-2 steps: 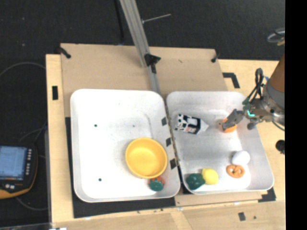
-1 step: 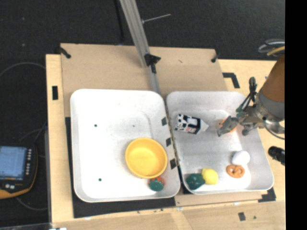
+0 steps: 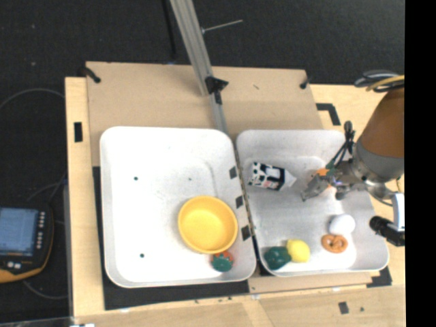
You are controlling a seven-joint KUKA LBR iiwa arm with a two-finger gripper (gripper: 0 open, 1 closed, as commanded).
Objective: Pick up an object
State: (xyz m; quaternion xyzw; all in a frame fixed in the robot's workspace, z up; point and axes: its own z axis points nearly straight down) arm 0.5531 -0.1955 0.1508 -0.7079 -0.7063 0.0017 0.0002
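Hovering with unreadable finger state, the end effector just right of the black-and-white carton, probably light, stiff and best pinched across its narrow sides.
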